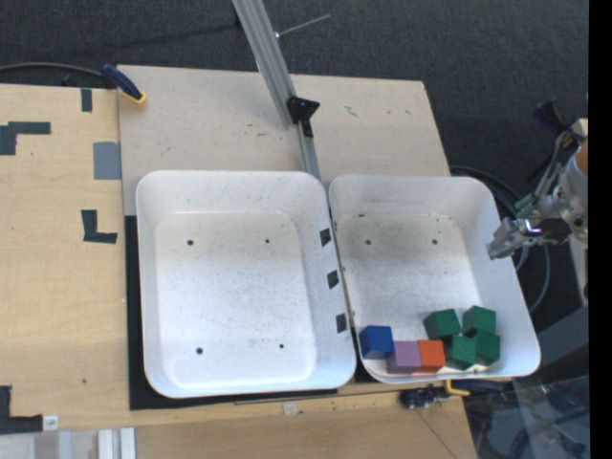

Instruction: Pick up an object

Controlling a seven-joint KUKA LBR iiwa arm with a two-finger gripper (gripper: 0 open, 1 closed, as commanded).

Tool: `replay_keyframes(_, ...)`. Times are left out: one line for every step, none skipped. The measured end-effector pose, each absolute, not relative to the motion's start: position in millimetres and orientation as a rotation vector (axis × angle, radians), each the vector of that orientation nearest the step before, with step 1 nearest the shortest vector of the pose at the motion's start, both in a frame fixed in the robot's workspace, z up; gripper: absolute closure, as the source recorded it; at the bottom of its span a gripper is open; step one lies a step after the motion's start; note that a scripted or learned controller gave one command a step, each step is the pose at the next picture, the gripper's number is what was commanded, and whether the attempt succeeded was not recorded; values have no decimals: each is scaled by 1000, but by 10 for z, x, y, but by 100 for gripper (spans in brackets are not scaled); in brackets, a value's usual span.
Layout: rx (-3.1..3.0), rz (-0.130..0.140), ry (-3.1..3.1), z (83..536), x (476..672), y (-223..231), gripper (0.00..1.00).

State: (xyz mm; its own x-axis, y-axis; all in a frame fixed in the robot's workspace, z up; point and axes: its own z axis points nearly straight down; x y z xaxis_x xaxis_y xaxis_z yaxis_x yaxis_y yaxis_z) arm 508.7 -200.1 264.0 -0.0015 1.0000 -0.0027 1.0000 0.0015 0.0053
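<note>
Right bin (402, 199) holds one blue (377, 340), purple (407, 355), orange (431, 354), perhaps four green blocks (464, 335).

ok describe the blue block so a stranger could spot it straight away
Look in the right-hand white bin, at the cluster of blocks in its near corner. The blue block sits at the cluster's left end, beside the purple block, and it is the only blue one there.

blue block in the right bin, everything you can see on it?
The blue block is a small cube, matte, solid blue. It sits flat on the right bin's floor by the near left corner, at the left end of the cluster. Its right side meets the purple block; whether it touches the bin wall is unclear. The gripper is far from it, at the bin's right rim.
</note>
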Motion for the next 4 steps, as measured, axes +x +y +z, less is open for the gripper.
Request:
replay_keyframes(2215, 3, 2229, 2683, 5147, -1450, 100)
replay_keyframes(2215, 1, 2229, 2702, 5129, -949, 100)
replay_keyframes(2215, 1, 2231, 2678, 5155, -342, 100)
replay_keyframes(2215, -1, 2231, 2656, 5141, 194, 100)
